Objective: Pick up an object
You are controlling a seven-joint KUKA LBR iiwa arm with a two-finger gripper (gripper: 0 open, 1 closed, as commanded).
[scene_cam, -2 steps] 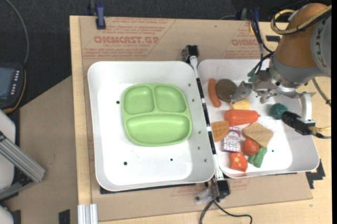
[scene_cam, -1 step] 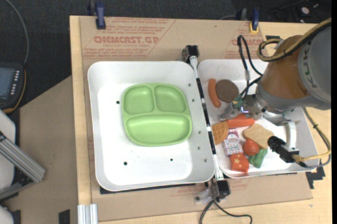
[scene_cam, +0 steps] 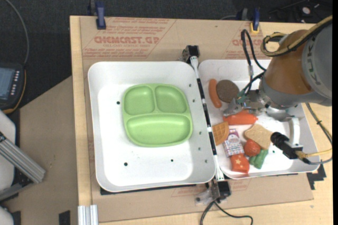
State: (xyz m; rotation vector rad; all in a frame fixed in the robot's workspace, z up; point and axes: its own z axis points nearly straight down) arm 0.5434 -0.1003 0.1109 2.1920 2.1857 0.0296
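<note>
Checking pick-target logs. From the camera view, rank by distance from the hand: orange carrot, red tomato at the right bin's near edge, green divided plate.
The hand is over the right bin.
1. Orange carrot: right bin, just below the hand.
2. Red tomato: right bin, toward the near edge.
3. Green divided plate: middle of the left bin, farthest.

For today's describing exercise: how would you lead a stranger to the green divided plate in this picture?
Find the two white bins on the bench and take the left bin. The green divided plate lies near its middle. It has three compartments, two small at the top and one wide below, while the toy food sits crowded in the right bin.
</note>
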